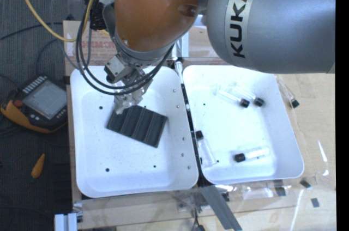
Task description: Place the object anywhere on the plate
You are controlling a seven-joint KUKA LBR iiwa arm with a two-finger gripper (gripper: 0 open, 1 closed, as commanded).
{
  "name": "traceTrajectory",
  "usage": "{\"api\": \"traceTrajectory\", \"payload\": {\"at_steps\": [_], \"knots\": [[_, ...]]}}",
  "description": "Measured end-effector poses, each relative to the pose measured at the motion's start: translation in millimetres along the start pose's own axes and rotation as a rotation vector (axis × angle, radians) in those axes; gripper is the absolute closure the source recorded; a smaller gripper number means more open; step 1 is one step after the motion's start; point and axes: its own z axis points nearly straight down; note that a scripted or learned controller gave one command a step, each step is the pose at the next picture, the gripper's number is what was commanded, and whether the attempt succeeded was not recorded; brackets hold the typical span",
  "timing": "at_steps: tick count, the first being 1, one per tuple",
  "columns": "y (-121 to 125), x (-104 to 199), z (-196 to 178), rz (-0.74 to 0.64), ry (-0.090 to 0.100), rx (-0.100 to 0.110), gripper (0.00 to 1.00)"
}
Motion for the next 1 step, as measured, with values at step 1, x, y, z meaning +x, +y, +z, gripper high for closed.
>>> {"api": "traceTrajectory", "payload": {"at_steps": [1], "knots": [[73.1, -45.6, 51.8, -0.249, -0.001, -0.006, 1.00]]}}
